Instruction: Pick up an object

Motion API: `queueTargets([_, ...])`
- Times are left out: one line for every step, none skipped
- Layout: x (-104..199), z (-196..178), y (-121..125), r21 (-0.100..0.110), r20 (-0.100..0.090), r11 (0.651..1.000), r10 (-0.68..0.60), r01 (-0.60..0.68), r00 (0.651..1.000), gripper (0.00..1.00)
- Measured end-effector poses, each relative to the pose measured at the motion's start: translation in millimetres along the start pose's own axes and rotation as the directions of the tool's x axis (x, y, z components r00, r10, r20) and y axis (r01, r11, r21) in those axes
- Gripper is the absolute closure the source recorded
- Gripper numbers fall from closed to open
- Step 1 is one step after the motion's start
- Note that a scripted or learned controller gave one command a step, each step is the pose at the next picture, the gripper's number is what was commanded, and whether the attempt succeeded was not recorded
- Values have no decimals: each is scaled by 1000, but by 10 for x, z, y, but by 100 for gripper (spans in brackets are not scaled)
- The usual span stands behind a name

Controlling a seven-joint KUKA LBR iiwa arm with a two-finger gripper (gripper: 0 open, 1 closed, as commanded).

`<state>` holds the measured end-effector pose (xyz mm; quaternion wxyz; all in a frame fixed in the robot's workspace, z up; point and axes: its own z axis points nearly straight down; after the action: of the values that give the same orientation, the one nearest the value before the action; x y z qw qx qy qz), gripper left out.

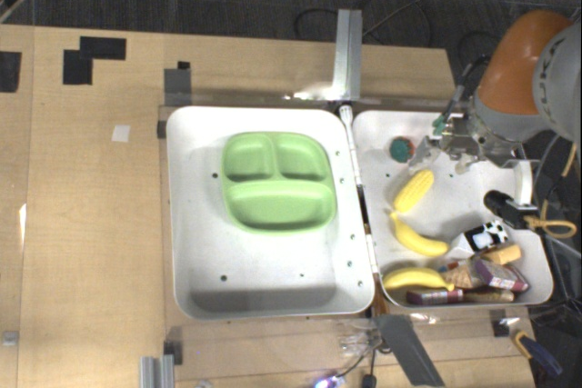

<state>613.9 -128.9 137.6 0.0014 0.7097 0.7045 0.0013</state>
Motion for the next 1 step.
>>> queueTargets([36, 487, 154, -7, 0, 983, 181, -181, 983, 0])
